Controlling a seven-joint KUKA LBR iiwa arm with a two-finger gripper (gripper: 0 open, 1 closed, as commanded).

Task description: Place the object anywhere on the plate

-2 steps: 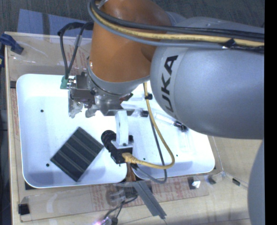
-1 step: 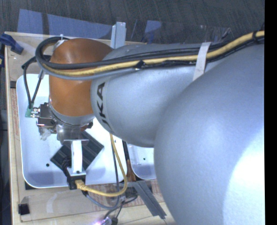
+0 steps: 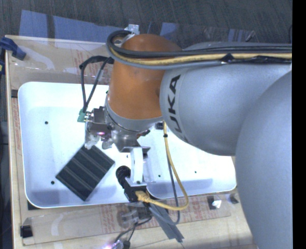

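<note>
Ribbed black slab (image 3: 85,173) lies flat, turned diagonally, in the left bin (image 3: 36,139).

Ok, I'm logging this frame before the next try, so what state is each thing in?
Black ribbed rectangular slab: lying flat on the left bin's floor, askew to its walls.
Left shallow white bin: upright, holding the slab.
Right shallow white bin: upright, largely hidden under the grey arm.
Gripper: hangs over the left bin by the slab's upper corner; contact cannot be told.
</note>
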